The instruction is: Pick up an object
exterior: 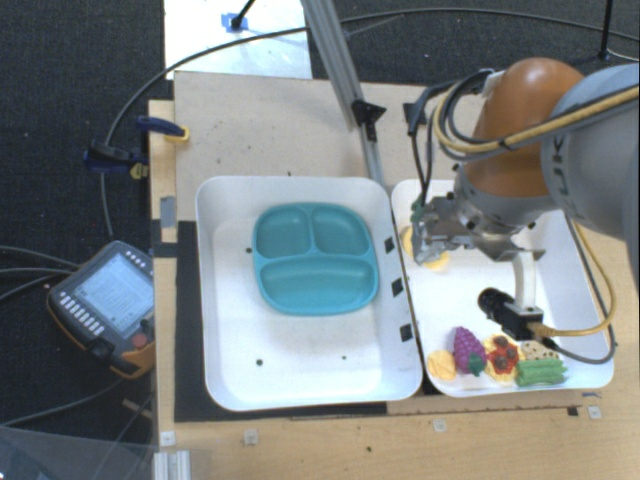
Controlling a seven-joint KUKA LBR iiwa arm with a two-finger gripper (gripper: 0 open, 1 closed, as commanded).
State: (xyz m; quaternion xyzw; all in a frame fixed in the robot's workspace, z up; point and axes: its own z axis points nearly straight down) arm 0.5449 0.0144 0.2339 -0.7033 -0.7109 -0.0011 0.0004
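Observation:
My gripper (pixel 432 234) hangs over the upper left part of the right bin (pixel 580 268), reaching down from the grey and orange arm (pixel 530 118). A yellow toy (pixel 433 260) lies right under it, partly hidden by the gripper body; whether they touch is unclear. Along the bin's front edge lie purple grapes (pixel 466 347), a yellow piece (pixel 441 365), an orange and red piece (pixel 502 356) and a green piece (pixel 541 371).
The left bin (pixel 230 328) holds a teal divided plate (pixel 315 258). A black fitting with a yellow cable (pixel 508 313) hangs over the right bin near the toys. A slanted metal pole (pixel 335 48) crosses the back. A teach pendant (pixel 105 303) lies left of the bench.

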